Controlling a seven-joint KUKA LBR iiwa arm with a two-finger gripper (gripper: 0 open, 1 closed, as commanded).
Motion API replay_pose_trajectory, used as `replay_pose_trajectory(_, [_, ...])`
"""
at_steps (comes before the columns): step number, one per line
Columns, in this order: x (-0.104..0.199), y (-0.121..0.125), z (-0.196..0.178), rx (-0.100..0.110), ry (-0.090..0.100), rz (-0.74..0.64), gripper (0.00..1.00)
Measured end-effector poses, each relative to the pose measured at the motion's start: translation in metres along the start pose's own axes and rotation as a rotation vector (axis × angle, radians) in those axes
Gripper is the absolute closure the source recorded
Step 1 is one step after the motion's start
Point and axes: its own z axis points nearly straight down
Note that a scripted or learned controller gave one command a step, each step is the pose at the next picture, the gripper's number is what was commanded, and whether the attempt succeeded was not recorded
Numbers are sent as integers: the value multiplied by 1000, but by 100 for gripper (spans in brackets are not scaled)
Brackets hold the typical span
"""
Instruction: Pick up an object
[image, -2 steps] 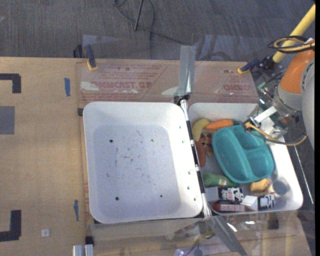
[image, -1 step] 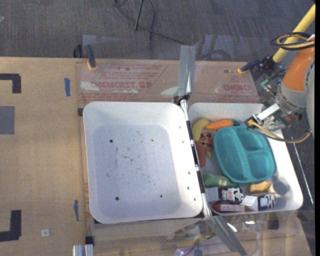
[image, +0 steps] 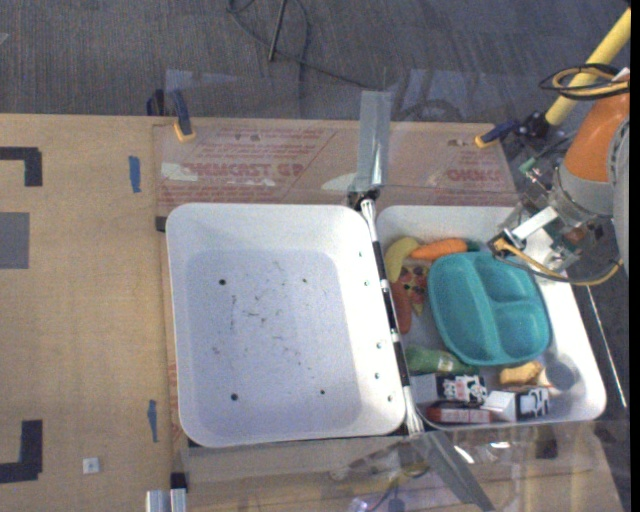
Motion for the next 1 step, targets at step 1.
replay_pose_trajectory(1, [-58,-28,-160,4,-10,-49,0])
